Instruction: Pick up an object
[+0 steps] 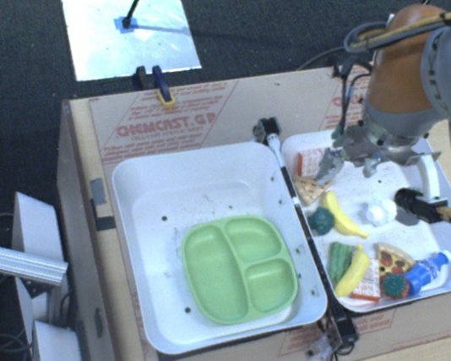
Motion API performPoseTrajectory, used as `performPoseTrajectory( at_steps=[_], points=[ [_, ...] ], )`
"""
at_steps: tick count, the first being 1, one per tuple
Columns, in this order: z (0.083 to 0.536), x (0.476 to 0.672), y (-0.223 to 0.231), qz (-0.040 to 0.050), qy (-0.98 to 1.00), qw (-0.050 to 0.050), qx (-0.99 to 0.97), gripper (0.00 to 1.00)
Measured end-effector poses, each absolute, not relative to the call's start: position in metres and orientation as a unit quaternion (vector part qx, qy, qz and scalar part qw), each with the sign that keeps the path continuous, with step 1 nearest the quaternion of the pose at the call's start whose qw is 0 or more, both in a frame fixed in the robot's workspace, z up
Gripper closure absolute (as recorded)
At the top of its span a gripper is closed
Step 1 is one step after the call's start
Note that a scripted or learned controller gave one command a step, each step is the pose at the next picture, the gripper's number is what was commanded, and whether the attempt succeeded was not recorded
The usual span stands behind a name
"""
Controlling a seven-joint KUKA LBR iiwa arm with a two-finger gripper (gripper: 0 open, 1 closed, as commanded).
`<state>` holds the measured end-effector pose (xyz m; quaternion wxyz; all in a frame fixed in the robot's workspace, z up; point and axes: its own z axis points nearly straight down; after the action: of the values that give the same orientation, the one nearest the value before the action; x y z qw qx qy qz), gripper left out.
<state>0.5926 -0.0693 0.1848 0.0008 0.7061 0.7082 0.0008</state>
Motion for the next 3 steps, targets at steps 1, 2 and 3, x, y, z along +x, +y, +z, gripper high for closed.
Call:
performPoseTrajectory(
  at_steps=[1,2,3],
  points=[
    [0.129,0.558,-0.086,0.0002,0.708,0.001,0.707,0.00],
    [0.106,0.560,-0.089,0.0009,0.708,0.001,0.707,0.00],
    [0.084,0.551,-0.094,0.0001,0.707,0.000,0.707,0.00]
  ],
)
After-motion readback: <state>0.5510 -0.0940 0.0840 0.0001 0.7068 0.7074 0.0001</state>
